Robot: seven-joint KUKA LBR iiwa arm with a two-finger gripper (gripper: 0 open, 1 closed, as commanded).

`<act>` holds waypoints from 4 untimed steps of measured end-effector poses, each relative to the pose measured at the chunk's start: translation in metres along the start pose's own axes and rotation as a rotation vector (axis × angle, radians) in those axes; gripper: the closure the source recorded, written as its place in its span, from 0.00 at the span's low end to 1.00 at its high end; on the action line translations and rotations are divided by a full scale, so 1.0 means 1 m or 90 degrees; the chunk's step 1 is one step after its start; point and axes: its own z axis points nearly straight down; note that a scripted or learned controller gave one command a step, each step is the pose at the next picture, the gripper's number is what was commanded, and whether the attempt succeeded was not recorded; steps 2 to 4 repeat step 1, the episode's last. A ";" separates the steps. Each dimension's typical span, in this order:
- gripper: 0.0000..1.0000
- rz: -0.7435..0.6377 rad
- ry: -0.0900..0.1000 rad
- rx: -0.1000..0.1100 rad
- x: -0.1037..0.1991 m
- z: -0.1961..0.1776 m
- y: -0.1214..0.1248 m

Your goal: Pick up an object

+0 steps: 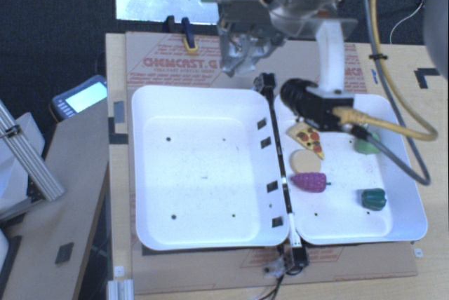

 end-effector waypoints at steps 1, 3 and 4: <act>0.00 -0.001 0.000 0.001 0.000 0.000 0.000; 0.00 -0.001 0.000 0.001 0.000 0.000 0.000; 0.00 -0.001 0.000 0.001 0.000 0.000 0.000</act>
